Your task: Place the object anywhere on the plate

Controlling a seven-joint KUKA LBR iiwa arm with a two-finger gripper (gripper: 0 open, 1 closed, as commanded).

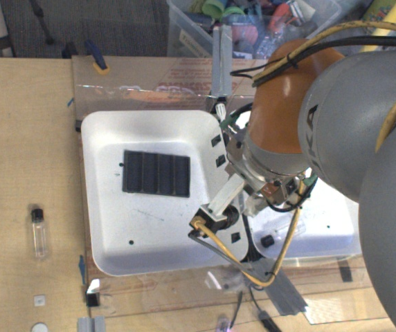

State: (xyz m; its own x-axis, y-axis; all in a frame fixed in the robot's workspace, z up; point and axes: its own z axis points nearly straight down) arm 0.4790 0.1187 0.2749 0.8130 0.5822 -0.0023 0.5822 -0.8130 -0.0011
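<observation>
A black, flat, ribbed rectangle (156, 173) lies in the left white bin (108, 247), a little above the bin's middle. My gripper (262, 214) hangs under the orange wrist band, low over the left part of the right bin (326, 235), just right of the wall between the two bins. The wrist and its cabling cover most of the gripper. No thing shows between the fingers. The ribbed rectangle is well to the left of the gripper and apart from it.
The grey arm covers most of the right bin. A clear tub of coloured toys (253, 9) stands behind the bins. A small clear vial (39, 232) lies on the wooden bench to the left. Tape strips (284, 297) sit at the front edge.
</observation>
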